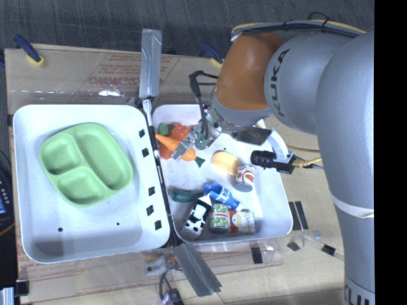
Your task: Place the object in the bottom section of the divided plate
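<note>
A light green divided plate (pixel 86 162) lies in the left bin (pixel 38 234); it has three sections, and the one nearest the view's bottom sits at its lower left. My gripper (pixel 193 142) reaches down into the upper part of the right bin (pixel 280 199), right over an orange carrot-like toy (pixel 166 143) and a red and green toy (pixel 176 131). The arm's grey and orange wrist hangs above it and hides part of the bin.
The right bin holds a yellow rounded toy (pixel 223 162), a small can (pixel 245 176), a blue object (pixel 219 194), a green one (pixel 181 196), a black and white cow figure (pixel 198 218) and two labelled cans (pixel 230 220). A grey divider bar (pixel 149 62) runs between the bins.
</note>
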{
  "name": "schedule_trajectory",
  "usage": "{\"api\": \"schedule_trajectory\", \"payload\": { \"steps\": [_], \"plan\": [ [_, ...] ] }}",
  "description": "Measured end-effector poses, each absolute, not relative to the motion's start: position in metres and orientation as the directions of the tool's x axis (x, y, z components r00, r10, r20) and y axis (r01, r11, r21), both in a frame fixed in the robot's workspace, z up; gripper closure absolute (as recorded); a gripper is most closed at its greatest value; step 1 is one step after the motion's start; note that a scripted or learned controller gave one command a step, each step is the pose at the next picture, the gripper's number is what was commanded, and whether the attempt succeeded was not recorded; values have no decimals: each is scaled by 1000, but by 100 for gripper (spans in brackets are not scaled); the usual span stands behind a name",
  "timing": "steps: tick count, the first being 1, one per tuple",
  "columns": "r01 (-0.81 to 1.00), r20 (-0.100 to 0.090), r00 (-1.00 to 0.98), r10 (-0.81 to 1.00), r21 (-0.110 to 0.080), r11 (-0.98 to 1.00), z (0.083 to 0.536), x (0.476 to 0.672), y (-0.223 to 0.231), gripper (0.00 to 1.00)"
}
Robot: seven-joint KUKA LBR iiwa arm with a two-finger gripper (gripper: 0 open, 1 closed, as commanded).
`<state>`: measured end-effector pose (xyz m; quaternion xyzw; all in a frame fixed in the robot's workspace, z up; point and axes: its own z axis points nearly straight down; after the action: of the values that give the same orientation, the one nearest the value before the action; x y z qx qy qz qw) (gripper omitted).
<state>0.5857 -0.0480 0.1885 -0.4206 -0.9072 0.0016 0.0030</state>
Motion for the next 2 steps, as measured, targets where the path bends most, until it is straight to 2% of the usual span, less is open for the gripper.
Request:
{"api": "schedule_trajectory", "payload": {
  "steps": [1,2],
  "plan": [
    [622,4,-783,622,-4,783,188,602,54,100],
    [583,6,-812,583,-7,812,185,563,117,100]
  ]
}}
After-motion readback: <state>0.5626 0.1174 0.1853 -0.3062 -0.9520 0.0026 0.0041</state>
